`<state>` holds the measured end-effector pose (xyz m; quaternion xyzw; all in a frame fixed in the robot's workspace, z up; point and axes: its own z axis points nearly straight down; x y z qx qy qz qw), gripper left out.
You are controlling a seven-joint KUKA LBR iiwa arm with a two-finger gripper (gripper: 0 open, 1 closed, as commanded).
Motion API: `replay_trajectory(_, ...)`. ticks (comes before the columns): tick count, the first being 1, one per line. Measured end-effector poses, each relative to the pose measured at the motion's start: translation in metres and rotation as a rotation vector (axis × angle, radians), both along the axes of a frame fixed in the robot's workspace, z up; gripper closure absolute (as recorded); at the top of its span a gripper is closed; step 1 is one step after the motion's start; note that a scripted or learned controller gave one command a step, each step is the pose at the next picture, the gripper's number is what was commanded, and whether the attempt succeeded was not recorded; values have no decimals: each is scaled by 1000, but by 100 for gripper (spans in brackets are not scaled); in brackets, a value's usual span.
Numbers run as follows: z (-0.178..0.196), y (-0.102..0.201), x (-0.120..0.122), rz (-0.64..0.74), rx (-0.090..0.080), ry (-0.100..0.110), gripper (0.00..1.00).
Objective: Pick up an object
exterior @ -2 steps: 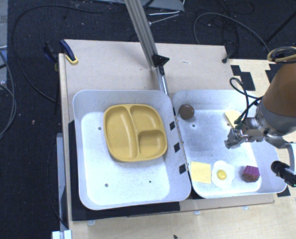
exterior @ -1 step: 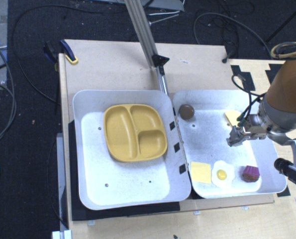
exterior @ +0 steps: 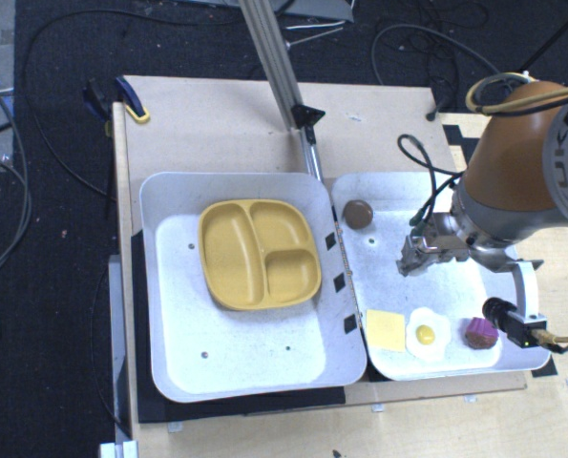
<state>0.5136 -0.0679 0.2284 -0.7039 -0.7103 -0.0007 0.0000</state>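
Note:
In the right bin [exterior: 384,194] lie a brown round ball [exterior: 358,215] at the back left, a yellow cheese slice [exterior: 386,330], a fried egg [exterior: 427,335] and a purple piece [exterior: 481,332] along the front. My gripper [exterior: 413,260] hangs over the middle of this bin, pointing down to the left, above bare bin floor between the ball and the egg. Nothing shows between its fingers.
The left bin [exterior: 169,351] holds a yellow divided plate [exterior: 260,254]. A metal pole [exterior: 276,55] slants in from the top to the bins' shared edge. Black clips [exterior: 339,265] sit along the divider. Cables [exterior: 427,160] trail from the arm.

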Motion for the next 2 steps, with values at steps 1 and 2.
replay_trajectory(1, 0, 61, 23, 1, 0, -1, 100)
replay_trajectory(2, -9, 115, 42, 0, 0, 0, 100)
